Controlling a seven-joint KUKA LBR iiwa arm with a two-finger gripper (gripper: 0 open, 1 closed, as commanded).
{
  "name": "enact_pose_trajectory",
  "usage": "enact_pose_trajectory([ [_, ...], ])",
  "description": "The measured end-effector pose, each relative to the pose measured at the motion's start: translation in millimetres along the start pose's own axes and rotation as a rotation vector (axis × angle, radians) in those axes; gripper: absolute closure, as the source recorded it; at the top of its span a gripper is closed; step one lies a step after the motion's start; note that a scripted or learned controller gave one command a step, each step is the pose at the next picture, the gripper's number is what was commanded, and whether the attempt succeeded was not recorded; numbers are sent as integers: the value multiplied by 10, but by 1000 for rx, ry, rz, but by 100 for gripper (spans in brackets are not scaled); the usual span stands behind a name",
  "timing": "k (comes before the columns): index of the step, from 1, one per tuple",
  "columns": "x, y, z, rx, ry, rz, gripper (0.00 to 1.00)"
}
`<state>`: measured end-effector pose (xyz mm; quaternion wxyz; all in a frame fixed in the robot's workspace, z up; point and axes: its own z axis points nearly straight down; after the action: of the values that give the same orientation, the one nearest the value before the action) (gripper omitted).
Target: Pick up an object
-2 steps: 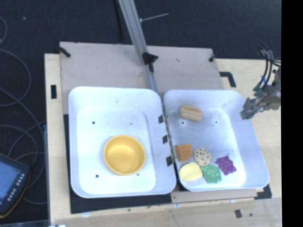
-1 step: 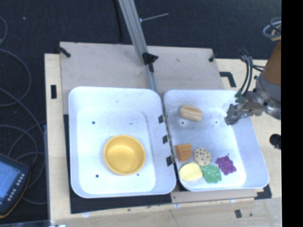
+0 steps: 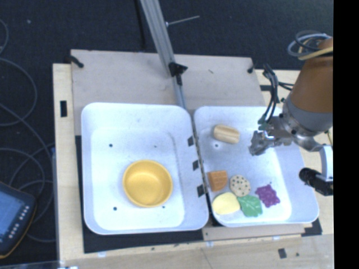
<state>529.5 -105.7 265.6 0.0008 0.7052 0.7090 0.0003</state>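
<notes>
A: Five small items cluster nearest in the right white bin (image 3: 291, 209); beyond lies a tan cylindrical bread roll (image 3: 226, 133).

B: Grey gripper (image 3: 258, 145) hovers beside it, jaw state unreadable. Centre over roll, descend straight.

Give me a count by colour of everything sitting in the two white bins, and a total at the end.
Yellow: 2, the bowl in the left bin and the pale yellow piece in the right bin
Tan: 2, the roll and the speckled cookie
Orange: 1, the block
Green: 1, the green piece
Purple: 1, the purple piece
Total: 7
</notes>
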Motion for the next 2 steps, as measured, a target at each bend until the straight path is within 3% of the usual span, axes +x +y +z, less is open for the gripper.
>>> enact_pose_trajectory([
  [2, 976, -99, 139, 1, 1, -1, 100],
])
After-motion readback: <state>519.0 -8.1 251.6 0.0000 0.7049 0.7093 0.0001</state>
